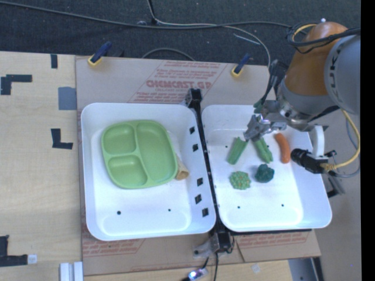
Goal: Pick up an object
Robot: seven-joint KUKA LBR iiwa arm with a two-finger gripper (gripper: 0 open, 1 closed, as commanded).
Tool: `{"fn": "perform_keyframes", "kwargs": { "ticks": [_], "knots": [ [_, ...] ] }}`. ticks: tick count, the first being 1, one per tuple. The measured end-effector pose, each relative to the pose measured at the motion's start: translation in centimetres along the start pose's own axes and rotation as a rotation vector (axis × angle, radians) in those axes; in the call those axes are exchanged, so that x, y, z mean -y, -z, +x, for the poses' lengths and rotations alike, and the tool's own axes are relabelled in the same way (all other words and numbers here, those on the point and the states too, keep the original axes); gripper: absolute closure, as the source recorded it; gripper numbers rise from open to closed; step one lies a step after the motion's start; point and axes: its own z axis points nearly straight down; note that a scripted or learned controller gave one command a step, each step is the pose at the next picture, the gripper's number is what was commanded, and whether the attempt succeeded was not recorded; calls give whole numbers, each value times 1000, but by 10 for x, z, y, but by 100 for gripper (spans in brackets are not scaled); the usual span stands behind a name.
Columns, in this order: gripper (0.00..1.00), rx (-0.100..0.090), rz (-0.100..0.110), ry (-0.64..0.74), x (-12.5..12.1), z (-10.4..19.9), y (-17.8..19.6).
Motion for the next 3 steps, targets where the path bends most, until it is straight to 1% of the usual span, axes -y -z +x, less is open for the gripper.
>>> {"fn": "perform_keyframes", "kwargs": {
  "ticks": [1, 2, 3],
  "knots": [
    [100, -2, 7, 3, 8, 51, -9],
    [100, -3, 6, 5, 14, 97, 2],
    [100, -2, 7, 6, 14, 151, -3]
  ]
}}
